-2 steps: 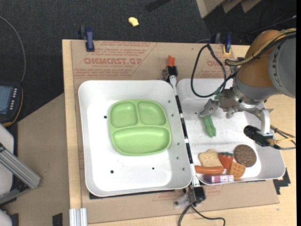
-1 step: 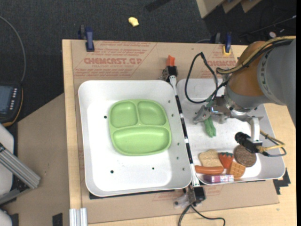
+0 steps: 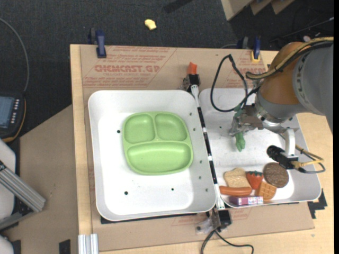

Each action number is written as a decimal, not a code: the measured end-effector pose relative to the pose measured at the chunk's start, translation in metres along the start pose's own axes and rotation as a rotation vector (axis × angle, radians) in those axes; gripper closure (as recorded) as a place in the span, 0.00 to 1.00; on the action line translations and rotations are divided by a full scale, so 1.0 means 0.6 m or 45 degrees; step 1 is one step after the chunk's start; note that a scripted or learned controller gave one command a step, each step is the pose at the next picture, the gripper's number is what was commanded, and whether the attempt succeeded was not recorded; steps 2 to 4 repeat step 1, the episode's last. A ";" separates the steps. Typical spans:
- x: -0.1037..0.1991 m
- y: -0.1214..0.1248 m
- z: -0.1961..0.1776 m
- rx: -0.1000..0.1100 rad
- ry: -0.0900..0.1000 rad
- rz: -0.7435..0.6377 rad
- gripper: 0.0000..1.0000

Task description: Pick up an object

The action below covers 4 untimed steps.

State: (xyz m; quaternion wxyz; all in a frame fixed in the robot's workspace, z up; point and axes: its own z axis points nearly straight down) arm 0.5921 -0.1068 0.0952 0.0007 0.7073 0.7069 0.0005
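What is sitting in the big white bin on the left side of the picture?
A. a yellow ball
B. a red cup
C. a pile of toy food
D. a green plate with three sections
D: the left bin holds a green plate split into three sections, while the toy food lies in the right bin.
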 end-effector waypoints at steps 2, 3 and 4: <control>0.098 0.020 -0.160 -0.014 0.002 -0.010 1.00; 0.098 0.020 -0.160 -0.014 0.002 -0.010 1.00; 0.098 0.020 -0.160 -0.014 0.002 -0.010 1.00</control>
